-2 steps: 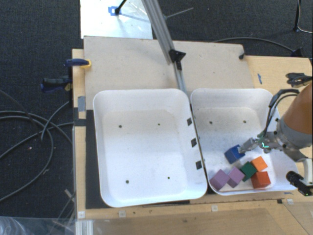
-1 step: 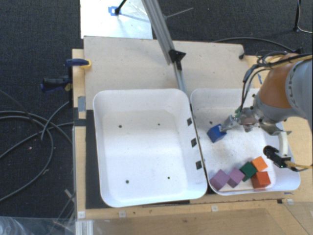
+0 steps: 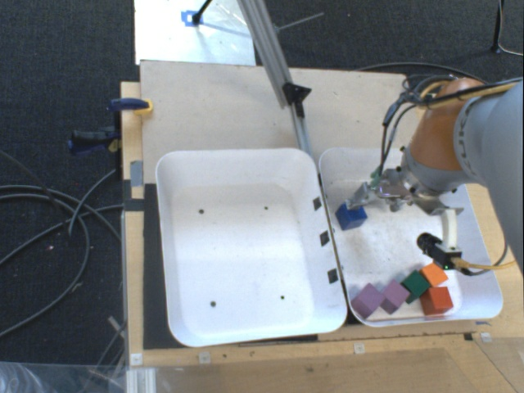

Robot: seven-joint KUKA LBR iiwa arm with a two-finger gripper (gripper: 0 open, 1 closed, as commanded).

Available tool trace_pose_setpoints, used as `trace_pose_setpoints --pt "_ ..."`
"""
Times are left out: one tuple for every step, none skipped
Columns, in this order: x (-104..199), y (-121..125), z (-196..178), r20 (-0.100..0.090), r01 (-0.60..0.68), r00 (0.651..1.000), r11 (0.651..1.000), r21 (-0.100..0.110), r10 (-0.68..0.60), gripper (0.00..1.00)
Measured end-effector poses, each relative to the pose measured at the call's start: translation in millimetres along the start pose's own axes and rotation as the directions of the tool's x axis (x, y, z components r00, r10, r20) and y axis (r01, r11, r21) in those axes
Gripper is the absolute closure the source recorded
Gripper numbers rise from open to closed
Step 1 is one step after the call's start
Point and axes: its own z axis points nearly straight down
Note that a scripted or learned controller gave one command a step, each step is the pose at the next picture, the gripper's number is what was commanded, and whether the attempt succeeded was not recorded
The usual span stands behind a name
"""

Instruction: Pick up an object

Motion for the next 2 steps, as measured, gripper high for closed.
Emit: trace_pose_setpoints --pt "-67 4 -23 0.006 -0.002 1.0 1.0 0.03 0.002 0.0" --pt "1 56 7 -0.003 0.013 1.0 0.999 0.033 -0.012 0.0"
